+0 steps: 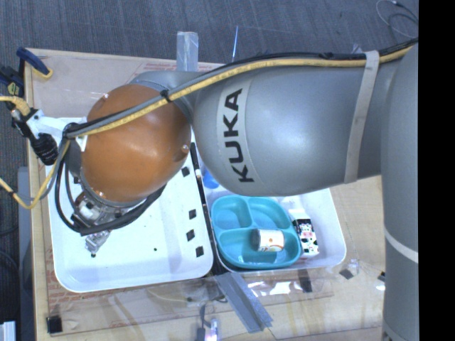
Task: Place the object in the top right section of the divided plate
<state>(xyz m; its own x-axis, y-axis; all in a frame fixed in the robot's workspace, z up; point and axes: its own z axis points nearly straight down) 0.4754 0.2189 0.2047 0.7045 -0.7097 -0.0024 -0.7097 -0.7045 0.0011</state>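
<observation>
A dark grey carpeted floor (106,13) surrounds the pale wooden bench (362,197) (thin cables trail at the top right).

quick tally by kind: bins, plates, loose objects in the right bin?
White bins: 2 (left bin, right bin)
Divided plate, blue: 1
Small cylindrical container, lying in the plate's lower section: 1
Black-and-white patterned item beside the plate: 1
Total: 5

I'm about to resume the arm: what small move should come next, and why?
Probably carry the gripper right, toward the blue divided plate. It hangs over the left bin, while a small cup-like object lies in the plate's lower section, not the top right one.
</observation>
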